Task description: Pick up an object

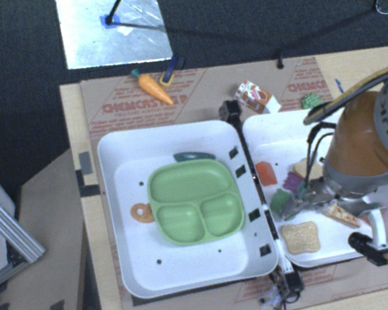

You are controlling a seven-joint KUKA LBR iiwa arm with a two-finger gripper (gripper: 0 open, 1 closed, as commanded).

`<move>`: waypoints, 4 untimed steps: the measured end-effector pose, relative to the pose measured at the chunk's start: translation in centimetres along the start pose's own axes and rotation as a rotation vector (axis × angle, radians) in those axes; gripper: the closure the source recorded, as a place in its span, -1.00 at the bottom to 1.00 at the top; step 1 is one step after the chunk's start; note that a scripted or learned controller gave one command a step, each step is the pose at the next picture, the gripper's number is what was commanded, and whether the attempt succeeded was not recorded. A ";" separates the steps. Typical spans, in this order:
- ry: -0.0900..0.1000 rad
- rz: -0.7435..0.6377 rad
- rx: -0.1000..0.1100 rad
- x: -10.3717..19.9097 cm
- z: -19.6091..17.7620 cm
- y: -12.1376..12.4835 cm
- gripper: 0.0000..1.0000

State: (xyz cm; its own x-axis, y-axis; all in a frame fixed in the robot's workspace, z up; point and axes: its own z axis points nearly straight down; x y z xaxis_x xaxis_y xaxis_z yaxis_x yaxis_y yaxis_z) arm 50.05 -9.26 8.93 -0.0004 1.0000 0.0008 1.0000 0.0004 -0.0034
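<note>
While the grey arm [374, 140] is reaching in over the right bin [277, 126], its gripper [295, 200] is hanging low near the bin's left wall, and how far its fingers are parted cannot be told from this slanted view. Small toy foods are lying around it — a purple piece [292, 180] and a green piece [280, 200] touching or just beside the tips, an orange-red block [265, 174] nearby, and a tan slice of toast [301, 237] just below — nothing visibly gripped.

Arm [374, 140] cut by right edge, hides much of right bin [270, 127].
</note>
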 end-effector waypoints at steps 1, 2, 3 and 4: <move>0.001 0.000 -0.003 0.0 0.4 0.1 -1.00; 0.002 -0.001 -0.007 0.1 -0.7 0.2 1.00; -0.002 0.001 -0.008 -0.8 -5.8 -0.2 1.00; -0.002 -0.005 -0.010 0.0 -10.6 -0.2 1.00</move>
State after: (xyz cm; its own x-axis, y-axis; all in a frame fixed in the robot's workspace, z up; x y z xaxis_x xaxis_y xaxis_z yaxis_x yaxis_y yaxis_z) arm 49.88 -9.22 19.53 -0.0050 1.0000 -0.0008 1.0000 0.0050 0.0062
